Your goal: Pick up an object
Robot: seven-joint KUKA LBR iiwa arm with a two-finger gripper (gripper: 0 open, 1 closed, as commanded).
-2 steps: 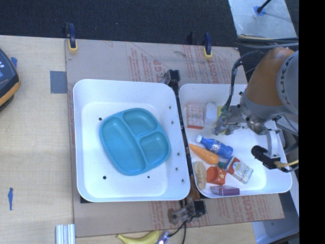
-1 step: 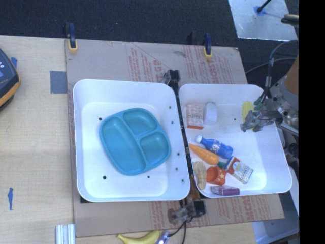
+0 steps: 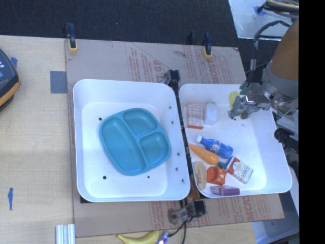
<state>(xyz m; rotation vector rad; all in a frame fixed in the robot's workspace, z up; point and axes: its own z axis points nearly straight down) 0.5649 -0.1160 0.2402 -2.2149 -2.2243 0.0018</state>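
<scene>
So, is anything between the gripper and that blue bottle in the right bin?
Nothing visible: bare white bin floor lies between the gripper and the blue bottle. The carrot touches its far side.

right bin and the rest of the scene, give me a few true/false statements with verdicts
1. The blue divided plate lies in the left bin. True.
2. The gripper hangs over the left bin. False: it is over the right bin, near its far right part.
3. The blue bottle lies in the right bin next to an orange carrot-like item. True.
4. The yellow banana lies inside the right bin. False: it lies outside both bins, at the bench's near edge.
5. The gripper is holding the blue bottle. False: the bottle lies on the bin floor, apart from the gripper.
</scene>
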